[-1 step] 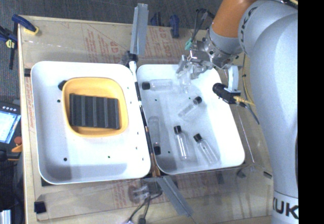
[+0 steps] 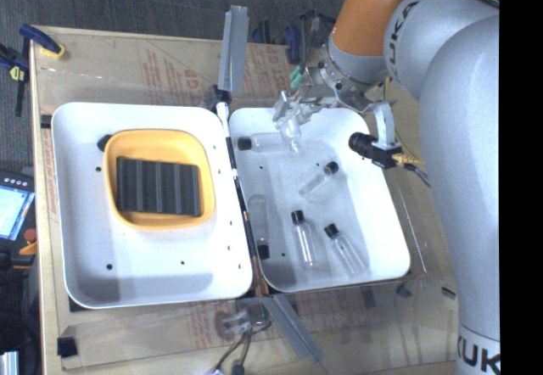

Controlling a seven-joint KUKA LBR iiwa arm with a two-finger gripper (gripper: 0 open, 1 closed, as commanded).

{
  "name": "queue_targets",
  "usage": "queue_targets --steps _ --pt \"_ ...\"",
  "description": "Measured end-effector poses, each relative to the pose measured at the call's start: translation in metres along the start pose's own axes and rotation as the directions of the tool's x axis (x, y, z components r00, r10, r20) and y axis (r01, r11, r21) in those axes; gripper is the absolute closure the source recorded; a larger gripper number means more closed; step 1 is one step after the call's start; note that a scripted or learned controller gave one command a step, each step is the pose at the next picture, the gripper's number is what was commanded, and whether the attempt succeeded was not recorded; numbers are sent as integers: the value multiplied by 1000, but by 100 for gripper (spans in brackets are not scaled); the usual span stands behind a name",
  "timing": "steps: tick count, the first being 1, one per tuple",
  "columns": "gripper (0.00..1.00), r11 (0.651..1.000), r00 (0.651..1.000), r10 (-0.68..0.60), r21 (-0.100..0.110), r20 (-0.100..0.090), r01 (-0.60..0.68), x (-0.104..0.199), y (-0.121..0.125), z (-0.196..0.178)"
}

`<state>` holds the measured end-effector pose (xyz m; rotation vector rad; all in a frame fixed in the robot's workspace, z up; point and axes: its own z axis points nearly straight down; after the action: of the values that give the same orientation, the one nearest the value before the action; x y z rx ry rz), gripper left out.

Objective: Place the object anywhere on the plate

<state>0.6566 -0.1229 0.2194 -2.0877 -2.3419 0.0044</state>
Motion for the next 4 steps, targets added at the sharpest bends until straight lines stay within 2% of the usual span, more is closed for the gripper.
queue_targets --steps 1,2,3,4 --pt "100 959 959 -285 -1 1 285 58 -2 28" --pt "100 887 887 -461 0 1 461 80 -16 1" --pt "100 740 740 -673 -2 4 673 104 12 25" --pt "100 490 490 -872 1 2 872 119 -23 28"
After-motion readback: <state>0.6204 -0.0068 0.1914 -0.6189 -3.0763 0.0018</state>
